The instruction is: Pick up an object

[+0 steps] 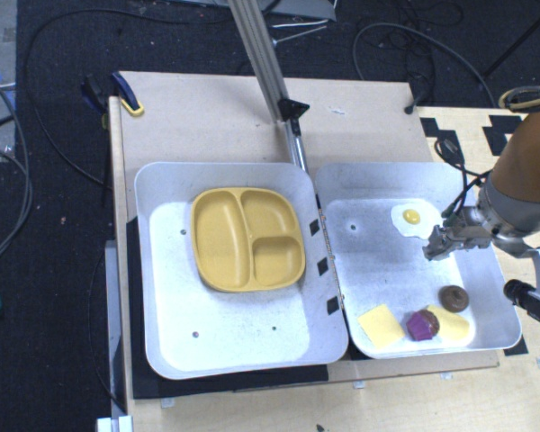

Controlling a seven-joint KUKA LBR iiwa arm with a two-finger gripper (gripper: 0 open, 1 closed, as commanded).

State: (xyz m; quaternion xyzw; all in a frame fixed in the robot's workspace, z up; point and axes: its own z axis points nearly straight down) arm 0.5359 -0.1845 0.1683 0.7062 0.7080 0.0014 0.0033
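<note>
Your gripper (435, 246) hangs low in the right bin (378, 268), and the fried egg (409, 217) lies just up and left of it; whether it is spread or closed, you cannot tell. Nearer you lie a brown ball (454, 298), a purple piece (421, 325) and yellow cheese slice (381, 325). The left bin (162, 268) holds a yellow divided plate (248, 238).

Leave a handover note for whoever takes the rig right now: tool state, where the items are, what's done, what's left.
Tool: hangs low over the right bin, just right of the fried egg; nothing seen between its fingers, open or shut unclear.
Right bin items: fried egg at the back; brown round piece, purple piece, yellow slice and pale yellow piece along the front.
Left bin: yellow divided plate.
Done: no pick yet.
Left: grasp and lift one item.
</note>
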